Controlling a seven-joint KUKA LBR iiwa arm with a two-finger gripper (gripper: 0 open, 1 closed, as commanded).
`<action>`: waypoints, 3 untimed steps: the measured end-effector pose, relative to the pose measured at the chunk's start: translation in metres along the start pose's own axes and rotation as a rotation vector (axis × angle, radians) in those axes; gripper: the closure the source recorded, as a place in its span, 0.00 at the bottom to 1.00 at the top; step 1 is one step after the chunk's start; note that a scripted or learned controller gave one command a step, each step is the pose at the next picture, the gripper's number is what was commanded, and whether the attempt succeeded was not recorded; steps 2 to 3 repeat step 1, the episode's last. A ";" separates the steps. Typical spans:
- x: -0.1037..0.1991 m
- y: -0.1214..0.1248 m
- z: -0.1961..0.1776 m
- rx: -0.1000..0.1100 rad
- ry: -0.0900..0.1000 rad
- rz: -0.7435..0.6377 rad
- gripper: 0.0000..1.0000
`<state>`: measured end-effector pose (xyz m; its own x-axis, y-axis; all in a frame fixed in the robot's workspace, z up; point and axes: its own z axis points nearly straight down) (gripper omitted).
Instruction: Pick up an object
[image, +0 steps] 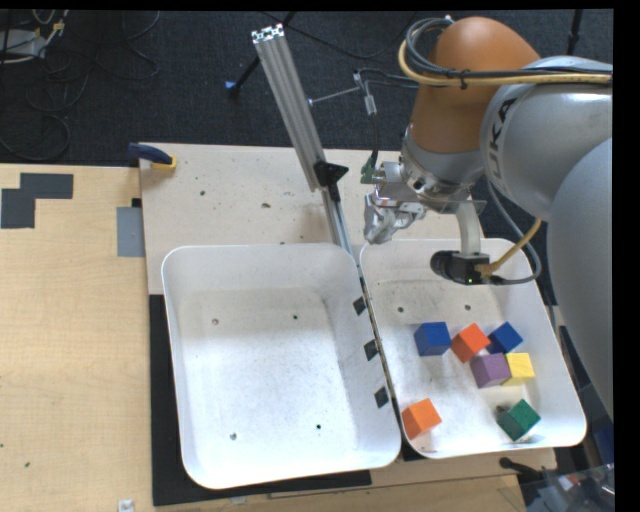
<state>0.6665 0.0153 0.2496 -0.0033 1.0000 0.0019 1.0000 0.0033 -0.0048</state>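
Above the far rim of the right bin (565, 425) I have the gripper (385, 228) hovering, fingers slightly apart and holding nothing; nearer me in that bin a blue cube (432, 338) sits loose, an easy first target

Arm (520, 110) in from right, tool (383, 228) hanging over the far rim of the right bin (560, 420), nothing visible between it. Right bin contents: blue cube (432, 338), orange cube (468, 343), second blue cube (506, 336), purple cube (489, 369) touching yellow cube (519, 367), green cube (519, 419) near the front corner, another orange cube (422, 416) at front left. Left bin (190, 300) sits beside it on the table (230, 200).
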 end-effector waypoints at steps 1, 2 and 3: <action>0.057 -0.010 0.005 0.000 0.000 -0.001 1.00; 0.057 -0.010 0.005 0.000 0.000 -0.001 1.00; 0.057 -0.010 0.005 0.000 0.000 -0.001 1.00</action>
